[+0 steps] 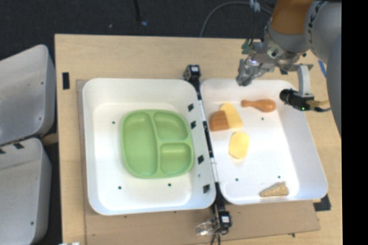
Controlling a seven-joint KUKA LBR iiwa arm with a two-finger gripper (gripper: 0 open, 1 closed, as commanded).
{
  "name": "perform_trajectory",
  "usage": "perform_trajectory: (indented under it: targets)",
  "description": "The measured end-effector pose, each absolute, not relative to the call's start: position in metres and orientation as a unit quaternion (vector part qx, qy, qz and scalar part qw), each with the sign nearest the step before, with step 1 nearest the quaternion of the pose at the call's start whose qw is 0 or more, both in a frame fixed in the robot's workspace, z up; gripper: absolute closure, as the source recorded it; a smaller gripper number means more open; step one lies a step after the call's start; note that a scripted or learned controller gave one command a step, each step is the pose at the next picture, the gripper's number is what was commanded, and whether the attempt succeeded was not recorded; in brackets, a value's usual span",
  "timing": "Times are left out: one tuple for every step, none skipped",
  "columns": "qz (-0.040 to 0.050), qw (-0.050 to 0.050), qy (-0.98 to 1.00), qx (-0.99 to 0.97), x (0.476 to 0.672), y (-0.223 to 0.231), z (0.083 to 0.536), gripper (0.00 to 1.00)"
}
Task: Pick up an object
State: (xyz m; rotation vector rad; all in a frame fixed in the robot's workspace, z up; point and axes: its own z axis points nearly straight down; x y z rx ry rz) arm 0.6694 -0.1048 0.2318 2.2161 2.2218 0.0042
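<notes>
Hovering over the right bin's (299, 140) far rim, the gripper (247, 76) points down with nothing visibly held; whether its jaws are apart or together cannot be told. Below it lie toy foods: a glossy brown drumstick (260, 104), a yellow wedge (232, 115) touching a rounded orange-brown piece (218, 121), a smooth yellow oval (239, 145), and a rough tan strip (273, 190) near the front wall. A green plastic tray (156, 142) with three compartments sits in the left bin (98, 180).

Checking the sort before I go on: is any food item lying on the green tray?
No, the green tray lies bare in the left bin; the food pieces lie in the right bin.
</notes>
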Motion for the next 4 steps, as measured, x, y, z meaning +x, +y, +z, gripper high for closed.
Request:
perform_trajectory:
  targets:
    - [-0.0007,0.001,0.708,0.706,0.670,-0.106,0.226,1.00]
    - [-0.0006,-0.001,0.709,0.705,0.651,-0.060,0.237,1.00]
    - [-0.0007,-0.002,0.709,0.705,0.628,-0.011,0.246,1.00]
    - [-0.0021,-0.002,0.709,0.705,0.598,0.026,0.237,1.00]
